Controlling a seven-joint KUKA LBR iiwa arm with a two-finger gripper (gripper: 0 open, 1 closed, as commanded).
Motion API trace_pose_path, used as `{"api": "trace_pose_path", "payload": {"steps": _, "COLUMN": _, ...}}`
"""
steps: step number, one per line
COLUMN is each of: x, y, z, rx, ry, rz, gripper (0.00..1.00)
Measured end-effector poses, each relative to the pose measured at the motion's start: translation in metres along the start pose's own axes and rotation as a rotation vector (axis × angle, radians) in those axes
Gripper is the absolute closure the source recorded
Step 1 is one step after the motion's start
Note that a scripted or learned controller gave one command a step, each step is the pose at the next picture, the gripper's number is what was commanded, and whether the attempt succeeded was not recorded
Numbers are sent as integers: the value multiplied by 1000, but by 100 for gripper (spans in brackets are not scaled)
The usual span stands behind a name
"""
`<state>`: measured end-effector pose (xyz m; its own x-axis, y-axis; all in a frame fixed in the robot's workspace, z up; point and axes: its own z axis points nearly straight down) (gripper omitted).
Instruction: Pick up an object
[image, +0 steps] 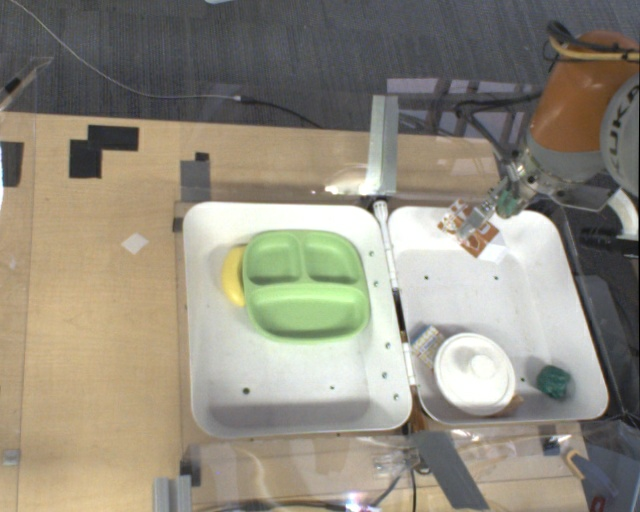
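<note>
My gripper (503, 204) hangs over the far edge of the right bin (560, 300), below the grey wrist with its orange band. A small brown and white packet (470, 228) juts out to the left from the fingertips, and its right end sits between them, so the gripper is shut on it. The packet looks tilted and raised off the bin floor near the back wall.
In the right bin's near half are a white round bowl (477, 372), a small patterned packet (427, 342) and a dark green lump (553, 381). The left bin (290, 400) holds a green divided tray (305, 285) with a yellow object (232, 277) at its left edge.
</note>
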<state>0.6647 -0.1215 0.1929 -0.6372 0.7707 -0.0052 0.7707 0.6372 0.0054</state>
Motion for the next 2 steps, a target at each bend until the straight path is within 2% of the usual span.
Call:
{"api": "trace_pose_path", "payload": {"steps": 1, "x": 66, "y": 13, "z": -39, "rx": -1, "ry": 0, "rz": -5, "gripper": 100}}
{"api": "trace_pose_path", "payload": {"steps": 2, "x": 103, "y": 14, "z": -26, "rx": 0, "ry": 2, "rz": -311, "gripper": 100}}
